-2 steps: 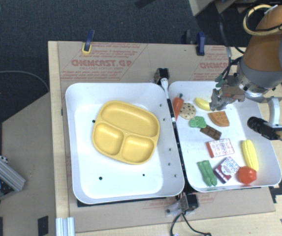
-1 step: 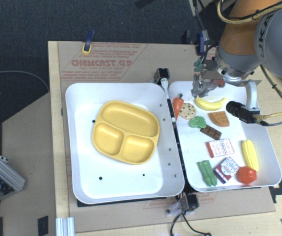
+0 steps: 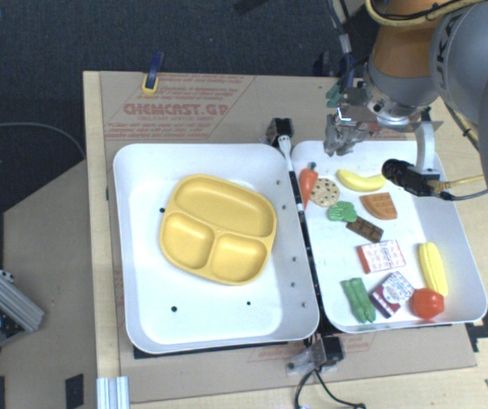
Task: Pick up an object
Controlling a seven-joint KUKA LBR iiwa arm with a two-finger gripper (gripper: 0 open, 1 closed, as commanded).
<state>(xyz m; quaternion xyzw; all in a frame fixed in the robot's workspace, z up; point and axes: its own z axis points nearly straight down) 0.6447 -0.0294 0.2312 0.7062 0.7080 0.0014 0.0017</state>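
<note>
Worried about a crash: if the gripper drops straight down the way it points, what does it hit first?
Probably bare floor of the right bin near its back edge. The gripper hangs just left of the banana; depth is hard to judge.

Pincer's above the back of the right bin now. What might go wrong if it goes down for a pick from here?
1. The pincer hangs over the right bin by its back rim, short of the banana; going straight down, it may close on nothing.
2. The carrot, cookie and banana lie close together, so a pick there may nudge a neighbour.
</note>
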